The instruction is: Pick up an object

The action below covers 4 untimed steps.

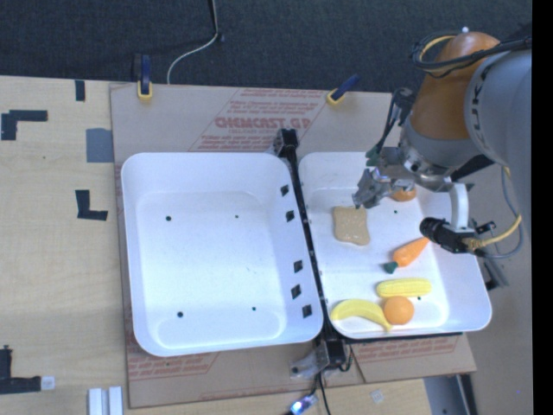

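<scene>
A: Hovering my claw (pixel 367 188) just above the tan bread slice (pixel 351 226); it lies flat, easy pickings.
B: Open or closed?
A: Can't tell. Nothing's gripped yet.

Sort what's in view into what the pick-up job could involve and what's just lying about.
Job: gripper, tan slab, carrot, corn cob, banana, orange, right bin.
Lying about: left bin, yellow clamps, cardboard sheet.

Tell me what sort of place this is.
Probably a robot lab's test bench: two white bins clamped on a cardboard sheet, toy food such as a banana, and a robot arm reaching in.
</scene>
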Available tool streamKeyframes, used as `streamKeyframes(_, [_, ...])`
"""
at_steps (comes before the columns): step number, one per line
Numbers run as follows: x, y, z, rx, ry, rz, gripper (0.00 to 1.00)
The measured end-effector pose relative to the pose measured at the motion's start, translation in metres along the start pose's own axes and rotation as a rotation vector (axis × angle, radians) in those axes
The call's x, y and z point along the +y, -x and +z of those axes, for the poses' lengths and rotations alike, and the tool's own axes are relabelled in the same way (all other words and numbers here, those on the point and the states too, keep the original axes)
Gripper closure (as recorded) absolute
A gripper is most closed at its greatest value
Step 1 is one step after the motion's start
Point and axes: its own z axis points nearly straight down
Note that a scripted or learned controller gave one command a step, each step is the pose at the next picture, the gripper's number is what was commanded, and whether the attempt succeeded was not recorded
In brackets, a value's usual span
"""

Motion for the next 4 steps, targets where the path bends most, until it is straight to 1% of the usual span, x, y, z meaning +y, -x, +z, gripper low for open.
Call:
streamKeyframes(1, [0.0,0.0,-0.009,0.0,-0.001,0.0,1.0])
streamKeyframes(2, [-0.109,-0.003,0.018,0.005,-0.01,0.006,1.0])
streamKeyframes(3, [-0.103,-0.004,0.007,0.003,0.0,0.002,1.0])
streamKeyframes(4, [-0.103,-0.004,-0.002,0.003,-0.001,0.002,1.0])
